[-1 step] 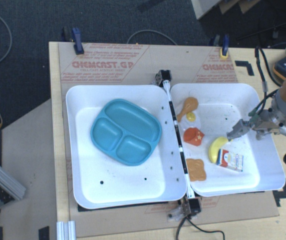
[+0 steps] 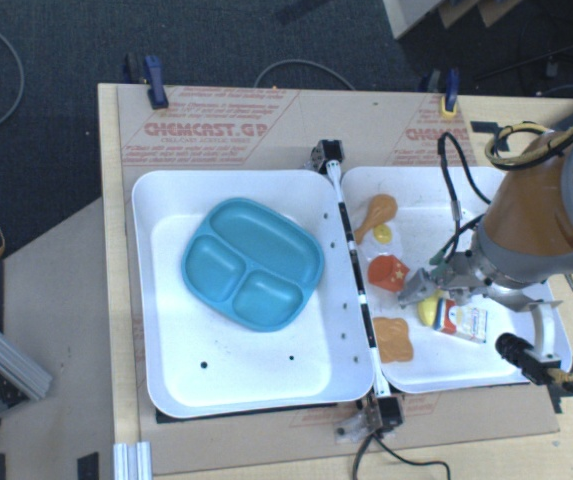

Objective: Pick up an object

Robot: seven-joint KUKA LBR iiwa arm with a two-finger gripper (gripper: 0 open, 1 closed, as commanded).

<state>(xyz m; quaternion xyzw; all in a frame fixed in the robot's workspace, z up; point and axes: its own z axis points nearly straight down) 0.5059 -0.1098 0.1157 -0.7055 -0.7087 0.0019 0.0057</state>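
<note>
The bench (image 2: 216, 128) carries two white bins set side by side, and the rail (image 2: 351, 268) where their walls meet serves as the landmark here. Left of the rail, the left bin (image 2: 156, 298) holds a blue tray (image 2: 253, 263) with three compartments, lying flat near the bin's middle. Right of the rail, the right bin (image 2: 416, 193) holds several small things. A drumstick (image 2: 376, 213) lies just beside the rail toward its far end, with a small yellow piece (image 2: 382, 235) touching or nearly touching it. A red toy (image 2: 387, 272) sits just beside the rail at about its midpoint. A tan toast slice (image 2: 394, 339) lies just beside the rail toward its near end. Farther right of the rail are a yellow toy (image 2: 428, 312) and a small printed packet (image 2: 465, 322), close together.

The arm (image 2: 536, 218) reaches in from the right, and the gripper (image 2: 424, 286) hangs low between the red toy and the yellow toy. Whether its fingers are spread or closed cannot be told.
</note>
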